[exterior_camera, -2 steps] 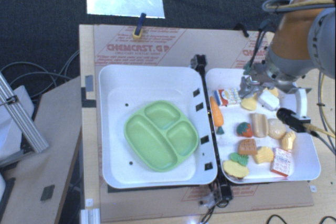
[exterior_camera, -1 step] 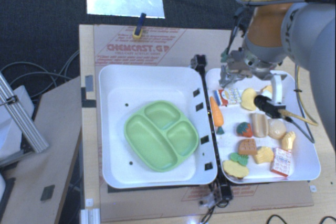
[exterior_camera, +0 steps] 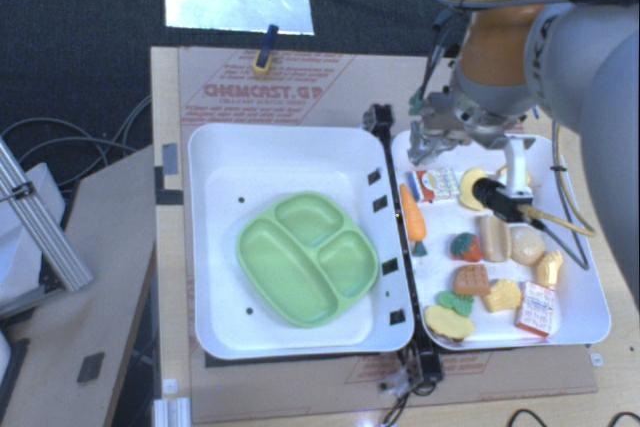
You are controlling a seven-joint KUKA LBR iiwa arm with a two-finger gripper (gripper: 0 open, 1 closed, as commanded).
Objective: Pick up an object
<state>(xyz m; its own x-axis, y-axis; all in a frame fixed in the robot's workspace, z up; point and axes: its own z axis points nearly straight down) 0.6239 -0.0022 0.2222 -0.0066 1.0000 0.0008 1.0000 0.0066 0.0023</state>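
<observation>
My gripper (exterior_camera: 430,145) hangs over the far left corner of the right bin (exterior_camera: 590,315), just above a small white and red packet (exterior_camera: 440,185). I see nothing held in it. An orange carrot (exterior_camera: 412,213) lies along the bin's left wall, just below and left of the gripper. A yellow round piece (exterior_camera: 468,187) sits to the right of the packet. Further toward the front lie a red and green strawberry (exterior_camera: 463,246), a tan bread roll (exterior_camera: 493,237), a brown cracker (exterior_camera: 471,278) and a yellow cheese wedge (exterior_camera: 503,295).
The left bin (exterior_camera: 215,315) holds a green divided plate (exterior_camera: 305,255). A red and white box (exterior_camera: 537,308) and a yellow-green piece (exterior_camera: 450,322) lie at the right bin's front. The arm covers the bin's far right side.
</observation>
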